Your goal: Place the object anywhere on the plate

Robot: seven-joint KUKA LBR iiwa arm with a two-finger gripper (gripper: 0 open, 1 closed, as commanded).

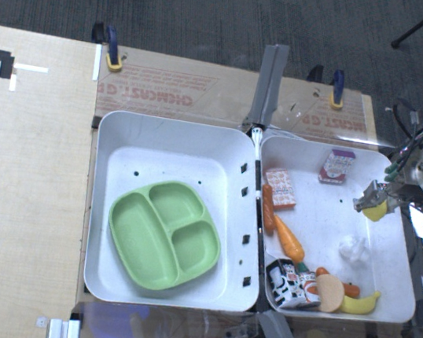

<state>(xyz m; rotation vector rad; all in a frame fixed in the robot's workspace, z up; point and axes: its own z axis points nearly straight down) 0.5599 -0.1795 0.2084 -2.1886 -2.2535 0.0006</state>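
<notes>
While the green three-compartment plate [165, 233] lies alone in the left bin [105, 187], tilted a little off square with the bin walls, all the small items sit in the right bin [407, 267]. At that bin's right edge the gripper [373, 203] hangs over the floor, and a small yellow object [377, 210] shows between its fingers, which are clamped on it; what the object is, I cannot tell at this size.

Below and left of the gripper lies a crumpled white lump [353, 248] on the bin floor. Along the dividing wall, an orange carrot [288, 238] lies slanted, its upper end touching a second, thinner orange-red piece [268, 210] set against the wall. Just above those sits a red-and-white snack packet [280, 189], and farther back a small purple-topped carton [338, 166] stands near the rear wall.

At the front of the right bin, a black-and-white printed carton [291, 286] lies beside a tan round piece [329, 293], with a yellow banana [359, 302] just right of it and a small red-orange bit [351, 289] between them. The raised wall between the bins [251, 210] and the carrot stand between the held object and the plate.
</notes>
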